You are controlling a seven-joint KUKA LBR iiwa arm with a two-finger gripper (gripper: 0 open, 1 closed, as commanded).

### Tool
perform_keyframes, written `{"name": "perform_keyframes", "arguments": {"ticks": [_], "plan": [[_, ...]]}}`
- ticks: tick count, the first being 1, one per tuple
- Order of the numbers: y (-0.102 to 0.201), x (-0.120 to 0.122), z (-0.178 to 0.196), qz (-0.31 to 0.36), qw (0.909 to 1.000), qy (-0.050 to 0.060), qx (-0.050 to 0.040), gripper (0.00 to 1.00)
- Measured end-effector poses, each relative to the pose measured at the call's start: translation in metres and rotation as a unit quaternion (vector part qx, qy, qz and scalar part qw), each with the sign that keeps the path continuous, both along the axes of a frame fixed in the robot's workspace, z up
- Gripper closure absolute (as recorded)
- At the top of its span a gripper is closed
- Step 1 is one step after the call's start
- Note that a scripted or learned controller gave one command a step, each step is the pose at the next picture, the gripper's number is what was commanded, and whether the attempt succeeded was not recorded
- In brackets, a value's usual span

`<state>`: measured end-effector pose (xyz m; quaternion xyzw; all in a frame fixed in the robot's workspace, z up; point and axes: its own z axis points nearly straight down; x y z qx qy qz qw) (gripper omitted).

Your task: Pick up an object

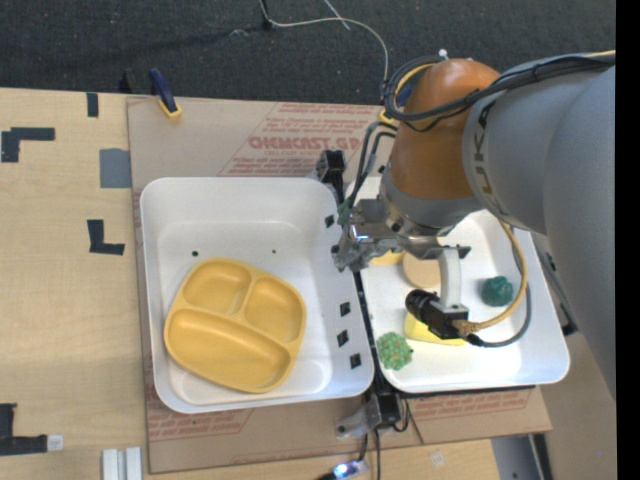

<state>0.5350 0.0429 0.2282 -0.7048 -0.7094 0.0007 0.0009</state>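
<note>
With the jaws at the right bin's (530,363) ten o'clock rim, their spread impossible to tell, best centre squarely over the green lump (394,349) at seven o'clock before descending.

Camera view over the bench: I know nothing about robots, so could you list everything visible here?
shallow white left bin: one, white, on the cardboard
shallow white right bin: one, white, beside the left bin
yellow divided plastic plate: one, yellow, in the left bin
small bumpy green object: one, green, right bin, near-left corner
small teal lump: one, teal, right bin, right side
flat yellow object: one, yellow, right bin, partly hidden
pale round disc: one, cream, right bin, under the arm
brown cardboard sheet: one, brown, under both bins
blue-and-yellow clamp: one, cardboard's far-left corner
robot arm: one, grey with an orange band, over the right bin
</note>
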Motion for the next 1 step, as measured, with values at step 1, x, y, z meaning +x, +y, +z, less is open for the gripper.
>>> {"name": "perform_keyframes", "arguments": {"ticks": [1], "plan": [[0.0523,0.0156,-0.0093,0.000,1.0000,0.000,0.0000,1.00]]}}
